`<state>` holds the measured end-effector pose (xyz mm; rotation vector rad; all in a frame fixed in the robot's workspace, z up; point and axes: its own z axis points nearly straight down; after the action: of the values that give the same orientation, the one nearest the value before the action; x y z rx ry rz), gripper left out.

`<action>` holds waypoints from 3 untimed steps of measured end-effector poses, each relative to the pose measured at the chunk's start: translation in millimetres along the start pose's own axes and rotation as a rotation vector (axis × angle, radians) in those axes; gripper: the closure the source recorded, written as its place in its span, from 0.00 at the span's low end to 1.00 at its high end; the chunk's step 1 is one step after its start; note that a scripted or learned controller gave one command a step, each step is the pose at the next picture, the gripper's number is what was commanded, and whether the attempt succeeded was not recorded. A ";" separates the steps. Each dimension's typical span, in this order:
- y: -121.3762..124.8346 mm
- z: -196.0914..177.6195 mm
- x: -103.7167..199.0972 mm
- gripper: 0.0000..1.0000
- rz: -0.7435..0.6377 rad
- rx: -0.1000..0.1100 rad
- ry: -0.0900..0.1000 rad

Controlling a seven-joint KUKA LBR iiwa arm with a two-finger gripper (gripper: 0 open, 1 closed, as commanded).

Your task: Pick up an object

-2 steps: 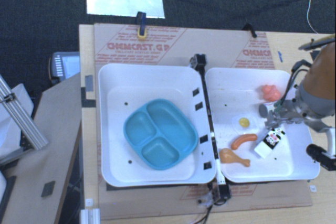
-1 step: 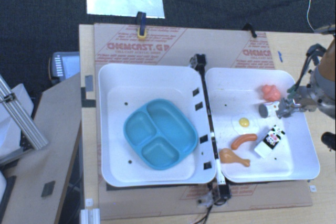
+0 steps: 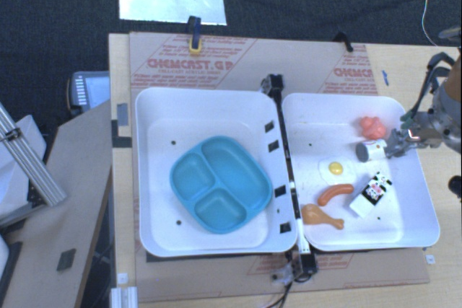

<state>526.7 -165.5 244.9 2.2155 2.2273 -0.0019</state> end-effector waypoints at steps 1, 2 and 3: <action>23.4 -3.1 49.9 1.00 -0.005 0.000 0.002; 39.4 13.8 105.7 1.00 -0.005 0.004 0.003; 61.8 9.9 158.6 1.00 -0.006 0.001 0.003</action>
<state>587.6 -6.6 234.8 2.2108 2.2358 -0.0004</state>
